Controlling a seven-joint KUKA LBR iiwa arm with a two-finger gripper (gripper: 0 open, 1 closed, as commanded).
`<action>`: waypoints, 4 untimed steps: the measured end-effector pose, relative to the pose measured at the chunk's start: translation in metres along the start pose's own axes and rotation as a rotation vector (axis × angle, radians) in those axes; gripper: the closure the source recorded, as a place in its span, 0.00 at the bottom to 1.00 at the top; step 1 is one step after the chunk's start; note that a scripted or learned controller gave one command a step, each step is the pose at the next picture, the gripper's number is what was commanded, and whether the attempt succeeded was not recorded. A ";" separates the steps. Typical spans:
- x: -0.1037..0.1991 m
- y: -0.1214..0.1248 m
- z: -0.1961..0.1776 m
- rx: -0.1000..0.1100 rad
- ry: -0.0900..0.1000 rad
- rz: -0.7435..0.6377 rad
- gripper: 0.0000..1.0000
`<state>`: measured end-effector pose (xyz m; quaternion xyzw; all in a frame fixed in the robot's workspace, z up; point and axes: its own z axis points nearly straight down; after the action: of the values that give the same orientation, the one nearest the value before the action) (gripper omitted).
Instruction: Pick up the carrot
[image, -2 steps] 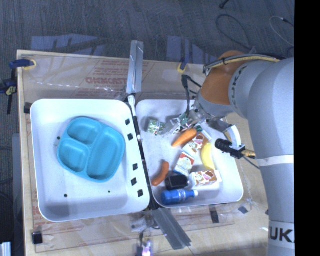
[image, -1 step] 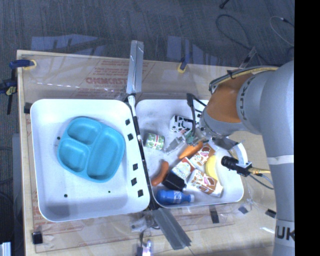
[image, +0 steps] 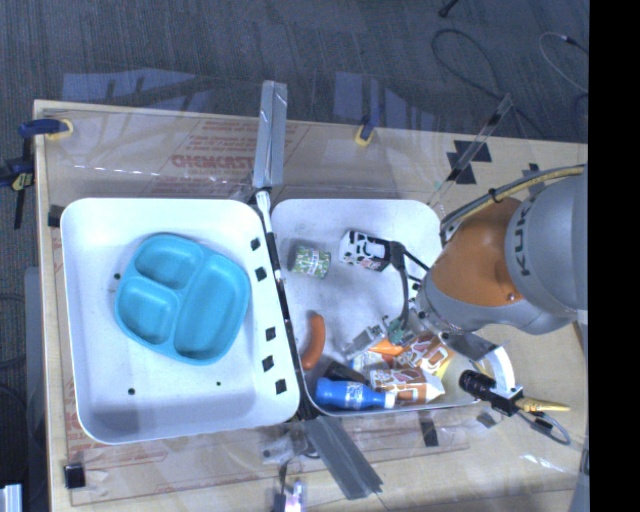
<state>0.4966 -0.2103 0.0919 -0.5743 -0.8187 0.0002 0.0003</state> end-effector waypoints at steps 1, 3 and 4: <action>-0.003 0.052 -0.088 0.000 -0.001 -0.183 0.00; 0.030 0.067 -0.009 0.001 -0.001 -0.257 1.00; 0.082 0.092 -0.111 -0.001 -0.002 -0.367 1.00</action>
<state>0.5555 -0.1021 0.2032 -0.4151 -0.9098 0.0000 -0.0008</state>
